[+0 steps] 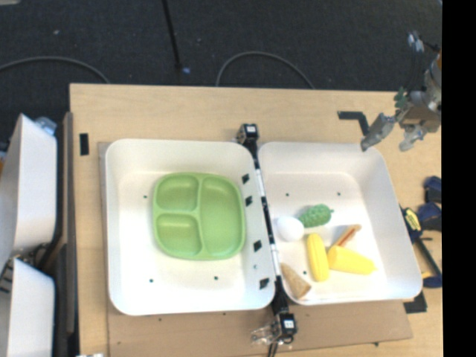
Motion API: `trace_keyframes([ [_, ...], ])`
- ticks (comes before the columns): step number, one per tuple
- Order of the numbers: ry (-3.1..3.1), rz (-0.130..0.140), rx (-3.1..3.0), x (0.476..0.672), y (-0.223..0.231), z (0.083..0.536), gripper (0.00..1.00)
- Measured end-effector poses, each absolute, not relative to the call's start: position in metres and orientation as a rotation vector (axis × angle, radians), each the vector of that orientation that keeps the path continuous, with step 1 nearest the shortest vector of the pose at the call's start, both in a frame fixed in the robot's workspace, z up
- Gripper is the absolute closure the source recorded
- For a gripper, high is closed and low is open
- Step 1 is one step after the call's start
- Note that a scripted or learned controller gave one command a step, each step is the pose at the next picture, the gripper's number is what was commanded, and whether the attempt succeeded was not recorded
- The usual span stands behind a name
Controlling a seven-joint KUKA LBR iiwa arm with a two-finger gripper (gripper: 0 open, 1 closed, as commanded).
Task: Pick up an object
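The right bin (pixel 372 171) holds several small items near its front left: a white egg shape (pixel 289 228), a green bumpy piece (pixel 317 216), a yellow corn cob (pixel 317 256), a yellow block (pixel 351 261), a thin orange stick (pixel 346 236) and a tan wedge (pixel 296 281). My gripper (pixel 394 134) hangs at the bench's far right, above the bin's back right corner, well away from those items. Its two fingers (pixel 374 132) are spread apart with nothing between them.
The left bin (pixel 126 162) carries a green divided plate (pixel 198 216). A row of black clips (pixel 259 222) runs along the seam between the bins. White boxes (pixel 30 192) stand at the left edge of the bench. Blue and yellow tools (pixel 424 218) lie beyond the right bin.
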State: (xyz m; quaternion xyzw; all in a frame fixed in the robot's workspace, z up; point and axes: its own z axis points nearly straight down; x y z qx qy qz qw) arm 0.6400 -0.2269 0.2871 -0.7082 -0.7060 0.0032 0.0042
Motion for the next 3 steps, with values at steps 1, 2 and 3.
trace_keyframes([
  [1,-2.225,0.000,-2.223,0.642,-0.226,0.296,0.00],
  [2,-2.224,0.004,-2.218,0.646,-0.218,0.243,0.00],
  [3,-2.222,0.004,-2.220,0.646,-0.219,0.201,0.00],
])
